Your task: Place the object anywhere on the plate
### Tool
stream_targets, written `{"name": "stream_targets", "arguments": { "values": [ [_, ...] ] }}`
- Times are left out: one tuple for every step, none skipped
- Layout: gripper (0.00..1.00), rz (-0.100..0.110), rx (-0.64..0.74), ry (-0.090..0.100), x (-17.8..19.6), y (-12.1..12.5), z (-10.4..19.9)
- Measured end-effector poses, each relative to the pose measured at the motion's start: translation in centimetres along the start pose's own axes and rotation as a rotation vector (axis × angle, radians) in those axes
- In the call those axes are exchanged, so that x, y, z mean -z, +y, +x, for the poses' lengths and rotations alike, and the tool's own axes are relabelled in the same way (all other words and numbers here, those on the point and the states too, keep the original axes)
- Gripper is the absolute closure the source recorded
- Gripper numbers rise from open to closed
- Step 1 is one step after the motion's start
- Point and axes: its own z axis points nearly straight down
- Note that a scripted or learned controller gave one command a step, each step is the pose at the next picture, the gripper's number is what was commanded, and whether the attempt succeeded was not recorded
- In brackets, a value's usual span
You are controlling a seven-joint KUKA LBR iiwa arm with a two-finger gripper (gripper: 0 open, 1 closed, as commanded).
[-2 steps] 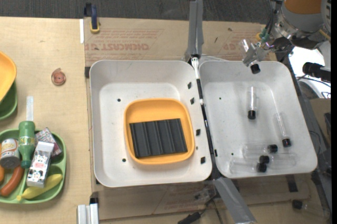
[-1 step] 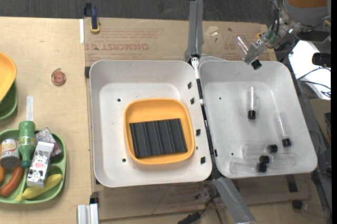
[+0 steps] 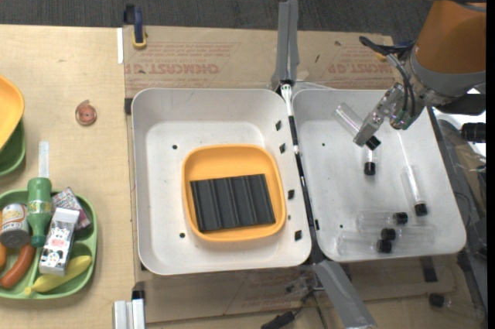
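Well left of the end effector, the orange plate (image 3: 232, 159) carries a black ribbed slab (image 3: 232, 202). A clear tube (image 3: 345, 117) juts from the left side of the end effector (image 3: 370, 132); whether it is grasped or only touching, I cannot tell. The tube is probably light, rigid and slippery, so it is best taken mid-barrel.

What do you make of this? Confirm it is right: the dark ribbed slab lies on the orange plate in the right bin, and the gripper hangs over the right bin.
Not right. The camera view shows the orange plate, with the dark ribbed slab on it, in the left bin, not the right one. The gripper does hang over the right bin.
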Motion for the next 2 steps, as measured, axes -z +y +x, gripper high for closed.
{"name": "stream_targets", "arguments": {
  "values": [
    [1.0, -0.002, 0.246, -0.004, 1.6, 0.0, -4.0],
    [1.0, -0.002, 0.525, -0.006, 5.1, -1.7, -7.5]
  ]
}}
